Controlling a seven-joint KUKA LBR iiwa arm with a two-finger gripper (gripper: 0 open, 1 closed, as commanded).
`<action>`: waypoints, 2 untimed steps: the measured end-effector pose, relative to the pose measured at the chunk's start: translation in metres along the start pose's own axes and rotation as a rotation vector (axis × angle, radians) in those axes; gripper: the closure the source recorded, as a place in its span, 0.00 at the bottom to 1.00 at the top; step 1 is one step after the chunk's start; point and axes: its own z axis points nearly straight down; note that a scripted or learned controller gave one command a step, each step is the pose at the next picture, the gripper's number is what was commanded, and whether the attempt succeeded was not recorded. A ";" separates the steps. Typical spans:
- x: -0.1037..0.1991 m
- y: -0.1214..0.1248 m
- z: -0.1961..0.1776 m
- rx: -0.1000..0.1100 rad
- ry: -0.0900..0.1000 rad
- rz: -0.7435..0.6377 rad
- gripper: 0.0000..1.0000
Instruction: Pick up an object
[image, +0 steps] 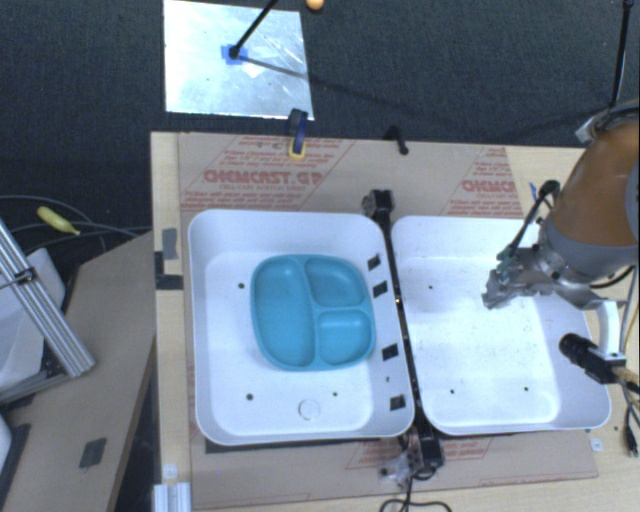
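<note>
- The blue divided plate (312, 311) lies flat in the left bin (215, 300), near its middle. Its long axis runs from the upper left to the lower right, and the two small compartments are on the right side.
- The gripper (497, 290) is well apart from it, over the right bin (480, 400), to the plate's right.
- If the gripper is open or closed, I cannot tell; nothing is seen in it.
- Both bins stand on the counter (440, 165).

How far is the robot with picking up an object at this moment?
Nothing looks picked yet: the blue divided plate lies flat in the left bin. In hand: the gripper is over the right bin, away from the plate. Left: move across to the plate, grasp it and lift it.
</note>
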 end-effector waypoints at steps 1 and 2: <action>0.059 -0.031 -0.105 -0.006 0.001 -0.006 1.00; 0.128 -0.045 -0.093 0.004 0.002 -0.006 1.00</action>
